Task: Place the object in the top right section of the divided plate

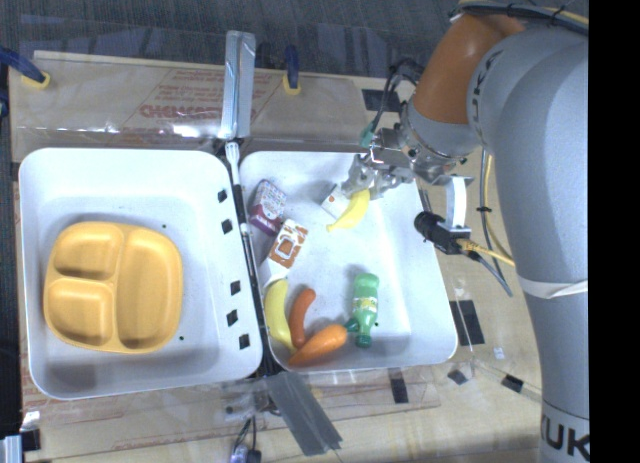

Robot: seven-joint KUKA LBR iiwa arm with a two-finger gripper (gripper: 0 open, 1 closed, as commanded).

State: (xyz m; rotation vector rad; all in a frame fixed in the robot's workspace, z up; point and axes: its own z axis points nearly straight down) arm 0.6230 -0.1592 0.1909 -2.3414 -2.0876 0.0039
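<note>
Nearest the camera, along the near edge of the right bin [425, 251], lie a carrot [320, 344], a small red sausage-like piece [301, 303], a yellow banana [277, 313] and a green bottle [364, 308], all bunched together. Farther in sit a small white-and-orange carton [287, 246] and a purple packet [266, 205], close to the divider between the bins. At the far side of this bin the gripper [368, 177] hovers over a second, smaller yellow banana piece [349, 212], with something pale just beside it; the banana piece looks to be at or just under the fingertips, but whether the fingers are closed on it cannot be told from this angle. The step in hand appears to be the pick, with the carry not yet begun. The yellow divided plate [112, 285] rests in the left bin [120, 176], well apart from the gripper, and its top right section holds nothing. The next move calls for a sure hold on the banana piece, a lift clear of the bin wall, and a long traverse left across the divider to the plate's far right compartment. The raised wall between bins and the carton and packet beside it are the likely obstacles along that path.
</note>
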